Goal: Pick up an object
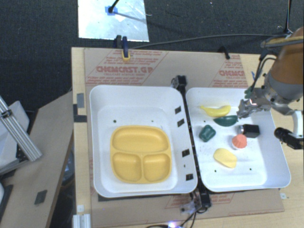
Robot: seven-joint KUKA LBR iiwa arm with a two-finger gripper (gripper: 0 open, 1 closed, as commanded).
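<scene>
- Camera view, left half: the left bin (97, 127) holds a yellow divided tray (140, 153) lying flat, centre-left of frame. Not engaged by the arm.
- Centre-right: the right bin (266, 175) carries five loose items: a yellow banana-shaped piece (214, 110), a dark green curved piece (225, 121) just below it, a green block (206, 133), an orange-red ball (240, 141) and a yellow lump (225, 157).
- Right edge: the gripper (246, 109) hangs over the bin's upper right, with a small black part (250, 130) below it.
- Finger opening: cannot be determined; nothing visibly gripped.
- Governing relation: the banana-shaped and dark green pieces lie immediately frame-left of the gripper, long axes running roughly left-right. Judged nearest candidates for a pick.
</scene>
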